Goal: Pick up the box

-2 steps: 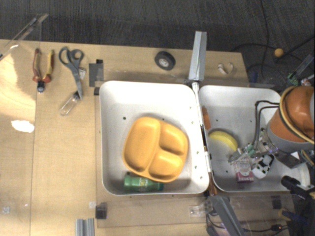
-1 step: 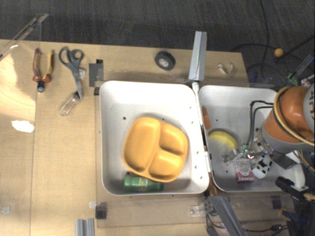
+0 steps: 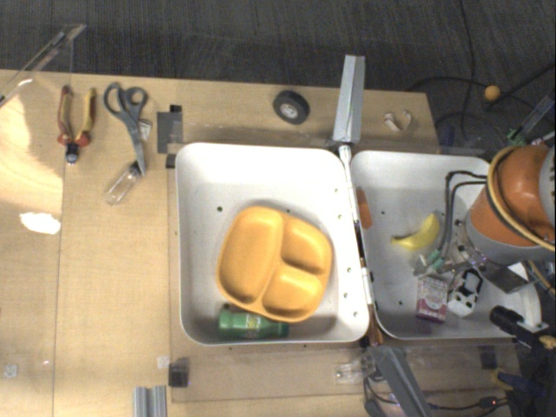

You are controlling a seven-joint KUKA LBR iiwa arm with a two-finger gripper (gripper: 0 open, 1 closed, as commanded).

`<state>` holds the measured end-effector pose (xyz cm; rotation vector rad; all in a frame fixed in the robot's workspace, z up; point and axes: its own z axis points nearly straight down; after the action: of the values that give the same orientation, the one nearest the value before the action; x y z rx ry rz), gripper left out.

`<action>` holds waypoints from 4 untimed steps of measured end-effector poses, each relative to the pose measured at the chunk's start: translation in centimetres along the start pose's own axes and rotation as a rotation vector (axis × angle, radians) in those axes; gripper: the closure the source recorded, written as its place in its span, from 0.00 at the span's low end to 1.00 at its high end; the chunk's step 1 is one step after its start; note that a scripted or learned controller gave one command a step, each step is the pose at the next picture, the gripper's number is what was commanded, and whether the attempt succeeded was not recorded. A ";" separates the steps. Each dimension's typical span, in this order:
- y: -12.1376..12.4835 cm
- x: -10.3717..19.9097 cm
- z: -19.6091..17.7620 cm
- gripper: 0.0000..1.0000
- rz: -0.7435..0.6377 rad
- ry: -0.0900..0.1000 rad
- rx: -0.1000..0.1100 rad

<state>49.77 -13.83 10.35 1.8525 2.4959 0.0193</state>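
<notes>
Camera view, my notes: arm (image 3: 521,198) reaches over right bin (image 3: 387,315). Gripper (image 3: 452,272) sits low, just beside box (image 3: 432,299); I cannot tell claw state, too cluttered. Box lies flat near right bin's front wall, purple-pink face up. Banana (image 3: 419,233) just behind it. Left bin (image 3: 195,233) holds yellow divided tray (image 3: 274,262), green can (image 3: 250,323) at its front edge. Scissors (image 3: 130,115), pliers (image 3: 75,120), tape roll (image 3: 291,106) on bench.

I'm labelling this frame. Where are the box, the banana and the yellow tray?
box (image 3: 431,298): camera view, middle of its pink face.
banana (image 3: 417,234): camera view, mid-curve.
yellow tray (image 3: 274,261): camera view, central divider.
</notes>
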 end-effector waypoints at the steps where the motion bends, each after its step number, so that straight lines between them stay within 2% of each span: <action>1: 3.1 7.7 -8.3 1.00 -0.326 0.021 0.018; 2: 2.9 -1.0 -4.3 1.00 -0.516 0.022 0.019; 3: 2.9 -1.0 -4.3 0.00 -0.515 0.022 0.018; 4: 0.2 0.2 1.3 0.00 -0.498 0.014 0.010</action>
<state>49.98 -13.62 9.06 1.1861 2.8895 0.0072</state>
